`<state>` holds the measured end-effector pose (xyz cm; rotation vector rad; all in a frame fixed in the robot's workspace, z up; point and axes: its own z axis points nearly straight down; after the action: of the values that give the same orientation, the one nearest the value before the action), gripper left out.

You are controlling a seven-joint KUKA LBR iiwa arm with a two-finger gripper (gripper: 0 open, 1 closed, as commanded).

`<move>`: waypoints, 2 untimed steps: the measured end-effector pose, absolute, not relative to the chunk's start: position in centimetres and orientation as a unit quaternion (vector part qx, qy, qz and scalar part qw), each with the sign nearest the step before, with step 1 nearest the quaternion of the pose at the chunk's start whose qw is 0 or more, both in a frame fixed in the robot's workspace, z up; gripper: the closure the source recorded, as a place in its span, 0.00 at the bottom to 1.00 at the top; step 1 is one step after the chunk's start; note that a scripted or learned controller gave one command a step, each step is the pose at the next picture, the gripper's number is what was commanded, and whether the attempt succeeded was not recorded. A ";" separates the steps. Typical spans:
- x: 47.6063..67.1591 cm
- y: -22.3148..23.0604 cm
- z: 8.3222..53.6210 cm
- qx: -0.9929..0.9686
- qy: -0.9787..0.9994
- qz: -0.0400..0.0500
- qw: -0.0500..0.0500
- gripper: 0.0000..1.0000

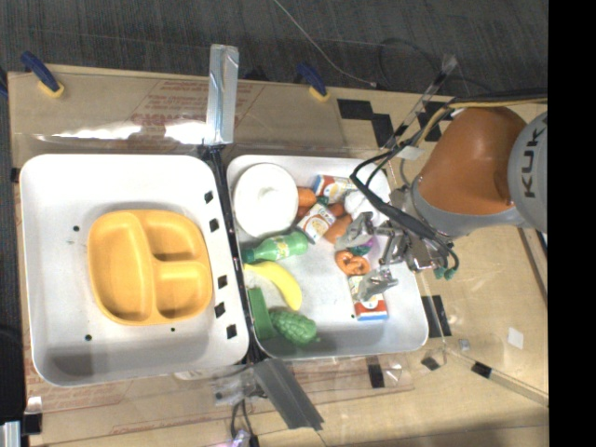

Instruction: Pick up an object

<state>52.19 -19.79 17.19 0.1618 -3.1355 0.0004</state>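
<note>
The right bin holds a heap of toy food. A white round lid or bowl lies at its far left, with a green bottle, a yellow banana and a green bumpy vegetable below it. Small jars and orange pieces cluster in the middle. My gripper hangs low over the right part of the bin, above an orange round toy and a red, white and blue carton. Its fingers look spread, with nothing seen held between them.
The left bin holds a yellow divided tray. The grey arm with its orange band reaches in from the right, with black cables looping over the right bin's far corner. A metal clamp stands between the bins at the back.
</note>
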 end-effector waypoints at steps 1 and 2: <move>51.4 -21.0 9.3 0.059 -0.998 0.001 -0.002 0.00; 53.0 -21.0 9.4 0.083 -0.997 0.001 -0.003 0.00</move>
<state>53.01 -20.97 9.43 0.2618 -3.1365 0.0036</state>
